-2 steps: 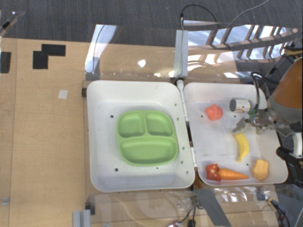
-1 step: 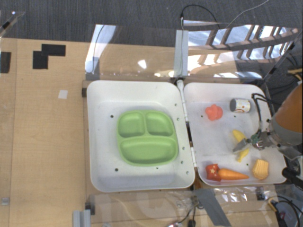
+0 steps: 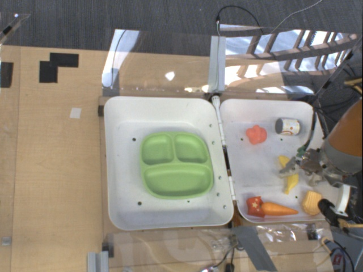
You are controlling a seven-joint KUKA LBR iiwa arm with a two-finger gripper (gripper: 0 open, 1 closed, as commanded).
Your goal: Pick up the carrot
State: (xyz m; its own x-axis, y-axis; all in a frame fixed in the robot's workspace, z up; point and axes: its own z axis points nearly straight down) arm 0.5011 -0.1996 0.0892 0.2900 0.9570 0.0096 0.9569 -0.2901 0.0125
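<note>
We saw the carrot (image 3: 279,209) lying flat along the near wall of the right bin (image 3: 266,115), its thick end touching a red pepper (image 3: 254,206). The tool (image 3: 296,164) hovered just above and to the right of the carrot, over a yellow piece (image 3: 290,182); whether it was clenched or released, we could not tell. A corn cob (image 3: 311,202) sat just right of the carrot's tip. The green plate (image 3: 176,165) rested well left of it.

Two white bins (image 3: 113,152); one green tray (image 3: 176,164); one carrot (image 3: 278,209); five other small items.
</note>
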